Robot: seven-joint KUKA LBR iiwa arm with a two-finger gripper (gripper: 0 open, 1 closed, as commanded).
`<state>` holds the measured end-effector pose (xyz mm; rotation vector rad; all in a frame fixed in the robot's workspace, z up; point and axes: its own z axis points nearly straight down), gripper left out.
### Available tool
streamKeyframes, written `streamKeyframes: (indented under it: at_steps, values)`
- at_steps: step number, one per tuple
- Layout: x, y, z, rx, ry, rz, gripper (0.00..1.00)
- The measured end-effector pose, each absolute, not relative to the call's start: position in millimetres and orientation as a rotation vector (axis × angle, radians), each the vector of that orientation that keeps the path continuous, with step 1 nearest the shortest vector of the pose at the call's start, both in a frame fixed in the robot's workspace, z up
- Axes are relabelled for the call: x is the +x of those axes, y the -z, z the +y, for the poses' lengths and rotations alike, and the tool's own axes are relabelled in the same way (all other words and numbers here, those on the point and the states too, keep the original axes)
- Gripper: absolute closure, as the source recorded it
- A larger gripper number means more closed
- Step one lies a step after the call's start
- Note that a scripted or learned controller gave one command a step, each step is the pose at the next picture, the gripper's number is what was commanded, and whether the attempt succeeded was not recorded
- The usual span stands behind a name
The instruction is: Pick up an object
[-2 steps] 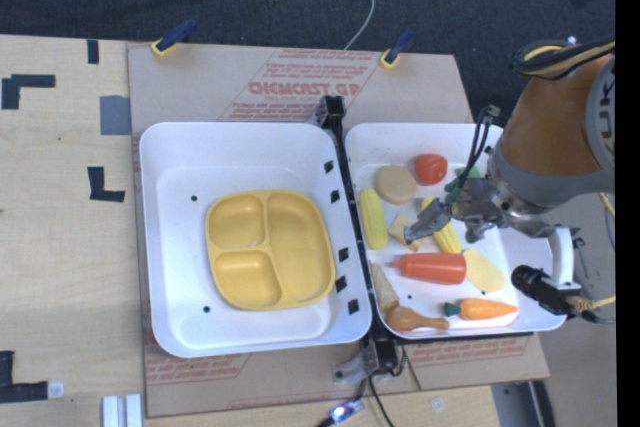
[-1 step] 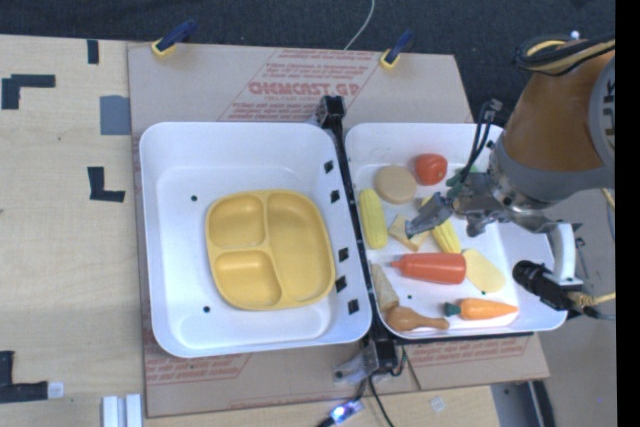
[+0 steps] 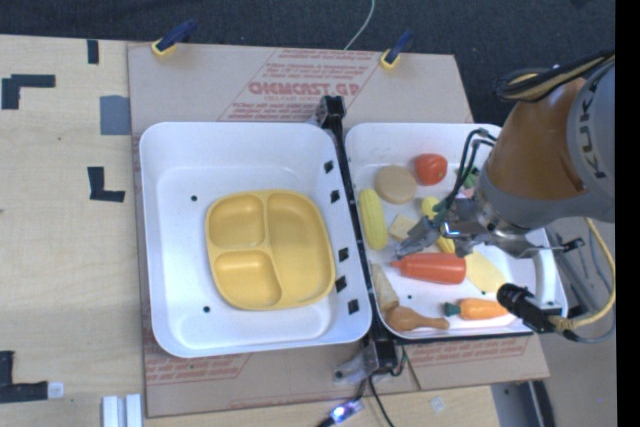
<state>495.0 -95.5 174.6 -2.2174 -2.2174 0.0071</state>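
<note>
Camera view, operator: your gripper [image 3: 432, 230] hangs low in the right bin [image 3: 520, 330] at right of frame, just above a red pepper [image 3: 432, 267]; whether it grips anything, you cannot tell. Corn [image 3: 372, 218], a tomato [image 3: 430, 167] and a carrot [image 3: 478, 309] lie around it, and a yellow tray [image 3: 268, 249] sits in the left bin [image 3: 170, 165].

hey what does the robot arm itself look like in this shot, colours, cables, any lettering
The arm is a thick, rounded body with a broad orange band and grey casing on either side of it; dark letters show on the grey near the right edge, cut off. Black cables loop over its top and down its left side. The gripper is small, dark grey metal, over the right bin.
</note>
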Motion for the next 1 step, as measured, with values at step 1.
streamKeyframes:
  at_steps: [1]
  values:
    - [494.6, -113.3, -97.1, -2.223, -0.002, -2.223, 0.0]
